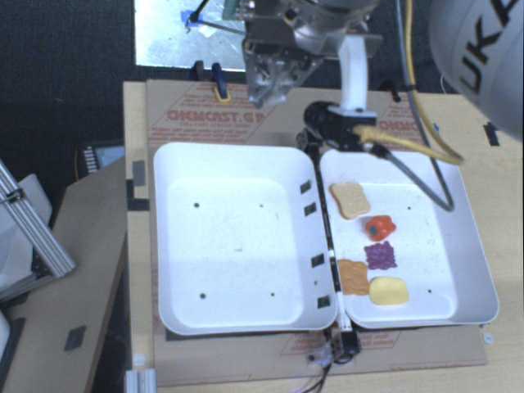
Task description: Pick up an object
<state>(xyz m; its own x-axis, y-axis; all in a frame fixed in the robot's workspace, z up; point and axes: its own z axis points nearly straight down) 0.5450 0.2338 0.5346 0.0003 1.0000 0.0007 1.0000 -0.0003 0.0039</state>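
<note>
Gripper: the gripper (270, 84) is hanging at the top centre of the frame, above the cardboard beyond the bins – whether it is open or closed, I cannot tell from here, and nothing is showing in its grasp.

Objects: 5 small pieces are lying in a loose column down the left half of the right bin (458, 244) – a tan bread slice (350, 200) at the top, a red pepper (380, 227) under it, a purple grape bunch (381, 255), then an orange piece (353, 277) and a yellow piece (388, 291) side by side at the bottom.

Left bin: the left bin (229, 244) is showing its white floor.

Key relation: every candidate is lying toward the lower right of the frame from the gripper, well apart from it; the bread slice is sitting nearest, its long axis running roughly top to bottom in the frame.

Step, as I am reading it: the pick is not yet begun – no object is being touched.

Next move, my guess: it is calling for travel toward the lower right, then a descent over the bread slice.

Risk: the orange piece is sitting just beside the divider wall, leaving little finger room.
</note>
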